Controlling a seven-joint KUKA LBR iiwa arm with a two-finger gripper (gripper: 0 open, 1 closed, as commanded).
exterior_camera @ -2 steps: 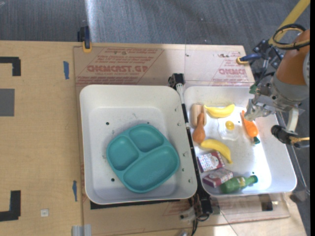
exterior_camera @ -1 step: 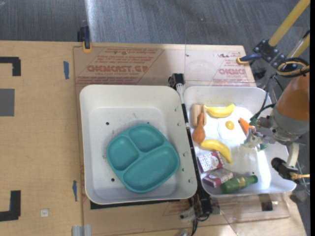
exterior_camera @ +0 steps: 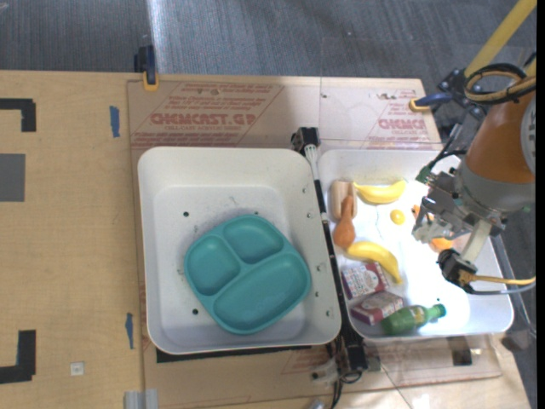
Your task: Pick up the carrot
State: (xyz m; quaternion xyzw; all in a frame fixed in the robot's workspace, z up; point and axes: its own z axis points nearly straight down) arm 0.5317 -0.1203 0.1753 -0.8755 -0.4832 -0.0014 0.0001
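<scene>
Carrot (exterior_camera: 345, 221) lies in the right bin (exterior_camera: 494, 318), pressed against its left wall, long axis running top to bottom, tip end lower. Just beside its top sits a pale beige block (exterior_camera: 339, 192), hard to identify at this angle. Two bananas in the same bin: one (exterior_camera: 381, 192) near the top, another (exterior_camera: 376, 257) just right of the carrot's lower end. Below that a red-and-white packet (exterior_camera: 364, 278), a dark red box (exterior_camera: 375, 308) and a green bottle (exterior_camera: 411, 317) on its side. Small yellow item (exterior_camera: 398, 217) sits between the bananas. Gripper (exterior_camera: 441, 233) hangs over the right side of this bin, well apart from the carrot; something orange shows at its tips, possibly a small object, and whether the fingers are spread or pressed together is not clear. Left bin (exterior_camera: 162, 254) carries a teal divided plate (exterior_camera: 247, 271).
</scene>
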